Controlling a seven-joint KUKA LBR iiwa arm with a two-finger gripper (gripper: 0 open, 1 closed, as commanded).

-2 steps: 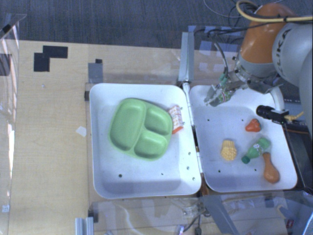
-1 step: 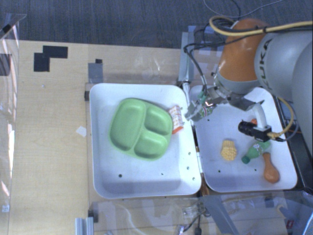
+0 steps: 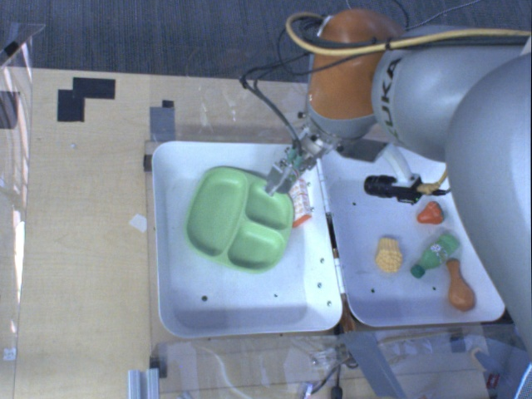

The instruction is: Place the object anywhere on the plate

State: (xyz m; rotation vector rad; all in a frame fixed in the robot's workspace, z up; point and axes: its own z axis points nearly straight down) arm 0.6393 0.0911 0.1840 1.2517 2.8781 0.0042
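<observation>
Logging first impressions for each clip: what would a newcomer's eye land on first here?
Probably the bright green plate with its compartments, lying in the left bin, and the big grey arm with its orange band leaning in from the right. The pincer hangs at the plate's upper right edge, beside a small white and orange packet. The right bin holds scattered toy foods, including a yellow corn piece.

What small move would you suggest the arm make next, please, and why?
Probably a short shift left, farther over the plate. The gripper hangs at the plate's upper right rim, and a small white and orange object sits just below it, at the plate's right edge rather than over a compartment. Whether the gripper holds that object I cannot tell.
</observation>
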